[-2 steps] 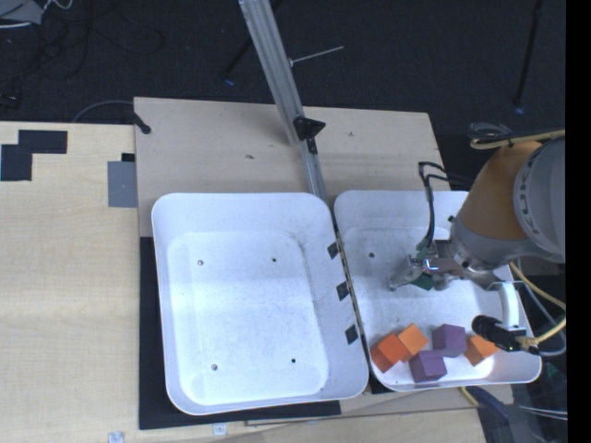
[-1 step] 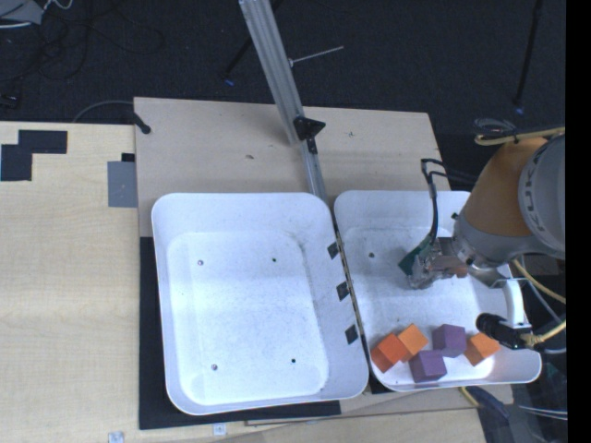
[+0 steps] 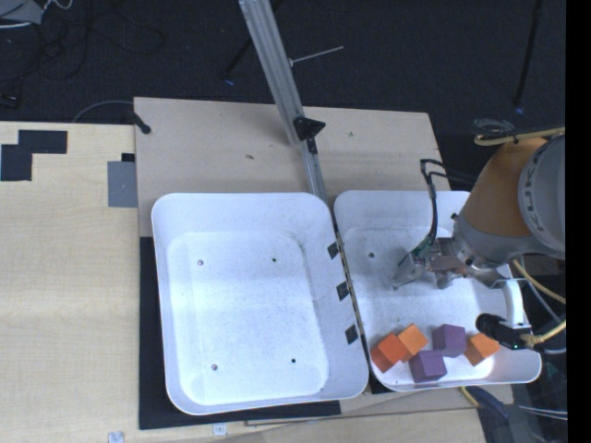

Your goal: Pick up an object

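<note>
Several small blocks lie along the near edge of the right bin point(image 3: 369, 212): two orange blocks touching point(image 3: 401, 346), a purple block point(image 3: 450, 339) with another purple one point(image 3: 428, 366) in front of it, and an orange block point(image 3: 481, 348) at the right. My gripper point(image 3: 413, 269) hangs low over the middle of the right bin, behind the blocks and apart from them. Nothing shows between its tips. The grey arm with its orange band point(image 3: 503, 197) reaches in from the right.
The left bin point(image 3: 185, 215) sits beside the right one, joined by black clips point(image 3: 342, 290). A slanted metal rail point(image 3: 277, 72) rises behind the bins. Cables hang near the wrist at the right.
</note>
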You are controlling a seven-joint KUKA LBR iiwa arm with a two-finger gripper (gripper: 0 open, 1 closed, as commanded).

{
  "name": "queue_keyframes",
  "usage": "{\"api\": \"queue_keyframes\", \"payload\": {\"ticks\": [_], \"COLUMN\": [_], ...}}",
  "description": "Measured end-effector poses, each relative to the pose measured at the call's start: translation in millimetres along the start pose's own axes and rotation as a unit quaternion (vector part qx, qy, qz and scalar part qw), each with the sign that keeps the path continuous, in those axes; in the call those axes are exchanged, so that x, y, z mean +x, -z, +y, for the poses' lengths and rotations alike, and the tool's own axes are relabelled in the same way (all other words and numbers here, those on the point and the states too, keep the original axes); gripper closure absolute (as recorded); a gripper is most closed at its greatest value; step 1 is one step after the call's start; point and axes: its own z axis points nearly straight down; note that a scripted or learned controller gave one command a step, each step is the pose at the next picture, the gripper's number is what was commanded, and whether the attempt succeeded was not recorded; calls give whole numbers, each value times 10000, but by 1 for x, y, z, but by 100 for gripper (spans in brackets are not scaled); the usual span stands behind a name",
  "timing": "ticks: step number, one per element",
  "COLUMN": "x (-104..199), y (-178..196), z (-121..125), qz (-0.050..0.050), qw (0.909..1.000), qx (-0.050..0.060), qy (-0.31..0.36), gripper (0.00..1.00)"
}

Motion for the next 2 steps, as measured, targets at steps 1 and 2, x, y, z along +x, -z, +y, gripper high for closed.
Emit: {"api": "queue_keyframes", "payload": {"ticks": [1,2], "x": [39,-33], "y": [-9,-9], "z": [-1,44], "qz": [-7,-19], "qw": [10000,10000], "qx": [-27,-27], "qy": [-27,-54], "gripper": [0,0]}}
